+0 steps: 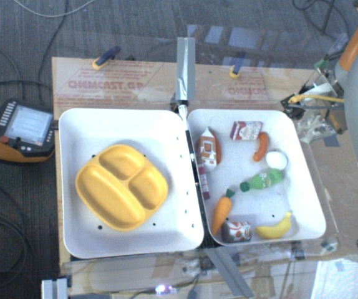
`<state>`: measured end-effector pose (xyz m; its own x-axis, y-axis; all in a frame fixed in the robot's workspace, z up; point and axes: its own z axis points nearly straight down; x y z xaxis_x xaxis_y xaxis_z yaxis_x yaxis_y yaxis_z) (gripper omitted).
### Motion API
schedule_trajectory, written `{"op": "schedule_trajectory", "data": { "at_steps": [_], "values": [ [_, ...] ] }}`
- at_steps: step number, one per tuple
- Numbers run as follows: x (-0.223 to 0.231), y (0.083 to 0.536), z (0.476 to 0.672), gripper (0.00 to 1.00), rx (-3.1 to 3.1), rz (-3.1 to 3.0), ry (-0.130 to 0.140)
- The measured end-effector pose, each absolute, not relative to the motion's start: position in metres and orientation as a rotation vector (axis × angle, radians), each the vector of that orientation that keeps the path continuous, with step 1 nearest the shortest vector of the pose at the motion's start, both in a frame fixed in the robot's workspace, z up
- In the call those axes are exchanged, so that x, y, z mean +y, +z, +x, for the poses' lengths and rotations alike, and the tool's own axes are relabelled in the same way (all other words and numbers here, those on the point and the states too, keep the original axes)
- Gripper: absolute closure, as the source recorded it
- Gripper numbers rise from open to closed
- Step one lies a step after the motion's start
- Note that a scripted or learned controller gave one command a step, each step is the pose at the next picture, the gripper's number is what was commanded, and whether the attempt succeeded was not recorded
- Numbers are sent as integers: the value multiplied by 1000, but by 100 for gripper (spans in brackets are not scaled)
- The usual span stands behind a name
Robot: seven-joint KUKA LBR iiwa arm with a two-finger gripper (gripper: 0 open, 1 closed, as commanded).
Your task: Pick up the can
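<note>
The can (236,230) is small, red and white, and lies on its side at the near edge of the right bin (304,167), between a carrot (221,212) and a banana (274,227). My gripper (308,112) hangs at the bin's far right corner, over the rim, well away from the can. The grey arm with its orange band (352,48) comes in from the right edge.
The right bin also holds a green bottle (263,180), a white egg (276,161), a sausage (261,146), a brown carton (246,130) and a red-labelled pouch (208,149). A yellow divided plate (121,186) lies in the left bin (73,142). A teach pendant (20,130) sits at the far left.
</note>
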<state>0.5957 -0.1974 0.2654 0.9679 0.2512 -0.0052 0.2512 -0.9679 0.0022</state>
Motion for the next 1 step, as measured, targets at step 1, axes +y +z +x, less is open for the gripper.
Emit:
{"op": "schedule_trajectory", "data": {
  "at_steps": [1],
  "values": [
    [-224, 215, 496, 100, 313, 3126, -11]
  ]
}}
